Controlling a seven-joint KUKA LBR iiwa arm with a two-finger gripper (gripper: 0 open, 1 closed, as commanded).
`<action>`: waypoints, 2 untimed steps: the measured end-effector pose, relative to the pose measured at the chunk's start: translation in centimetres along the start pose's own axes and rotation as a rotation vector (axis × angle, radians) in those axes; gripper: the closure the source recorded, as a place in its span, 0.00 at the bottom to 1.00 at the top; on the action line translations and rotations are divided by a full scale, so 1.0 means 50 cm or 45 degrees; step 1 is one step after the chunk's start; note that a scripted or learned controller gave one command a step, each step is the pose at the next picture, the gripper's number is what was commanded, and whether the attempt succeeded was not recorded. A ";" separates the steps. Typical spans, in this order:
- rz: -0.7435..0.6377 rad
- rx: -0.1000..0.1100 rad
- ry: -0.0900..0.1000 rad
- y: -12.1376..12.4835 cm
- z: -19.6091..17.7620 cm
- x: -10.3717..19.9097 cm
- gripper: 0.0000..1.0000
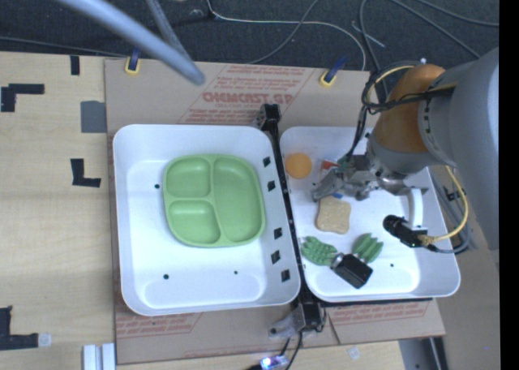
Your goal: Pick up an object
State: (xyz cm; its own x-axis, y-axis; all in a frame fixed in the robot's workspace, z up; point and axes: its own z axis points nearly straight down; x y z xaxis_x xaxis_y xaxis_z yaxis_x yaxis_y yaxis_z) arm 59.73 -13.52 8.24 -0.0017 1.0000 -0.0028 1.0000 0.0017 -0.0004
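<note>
Landmark: the cracker [333, 216], a tan square in the middle of the right bin [438, 283].

Nearest the camera, just below the cracker: a black block [353, 270], flanked by two green toys, one to its left [319, 251] and one to its upper right [367, 246].

Directly above the cracker and almost touching its top edge: the end effector [347, 184], low in the bin. Cannot tell whether spread or pressed together; nothing visibly pinched.

Up and left of the cracker: an orange ball [298, 165], lying free.

Left of the cracker, across the divider: the left bin [134, 198], holding a green divided plate [215, 200], its compartments bare.

Judged step: approach, descending to grasp, probably at the cracker. Next move calls for centring over it, closing, then lifting straight up off the surface.
</note>
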 end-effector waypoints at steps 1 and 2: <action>-0.001 -0.004 0.001 0.003 -0.027 0.001 1.00; 0.001 -0.003 0.004 0.001 -0.113 -0.005 1.00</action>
State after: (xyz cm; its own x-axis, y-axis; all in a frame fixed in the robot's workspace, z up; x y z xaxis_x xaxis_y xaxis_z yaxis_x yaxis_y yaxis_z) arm 59.79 -13.73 13.88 -0.0010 1.0000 0.0003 1.0000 0.0010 0.0024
